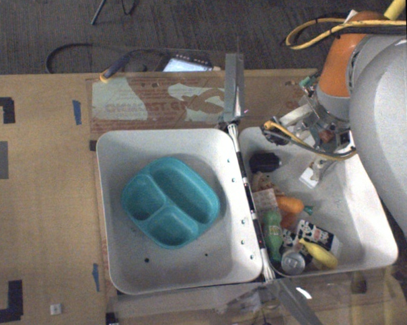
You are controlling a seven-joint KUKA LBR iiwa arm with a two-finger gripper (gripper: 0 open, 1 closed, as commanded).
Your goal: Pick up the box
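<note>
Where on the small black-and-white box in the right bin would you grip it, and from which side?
Grip the box across its shorter sides, coming straight down from above. It lies flat and tilted near the bin's front, with a banana touching one long edge and a can close by, so a sideways approach looks crowded.

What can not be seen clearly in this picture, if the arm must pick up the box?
- Gripper, camera view: the wrist and cables cover it, so its state is unclear.
- Box: small and blurred; the print is unreadable, and the banana overlaps one end.
- Right bin: the arm hides its far right side.
- Items along the divider, like the bottle: crowded, hard to separate.
</note>
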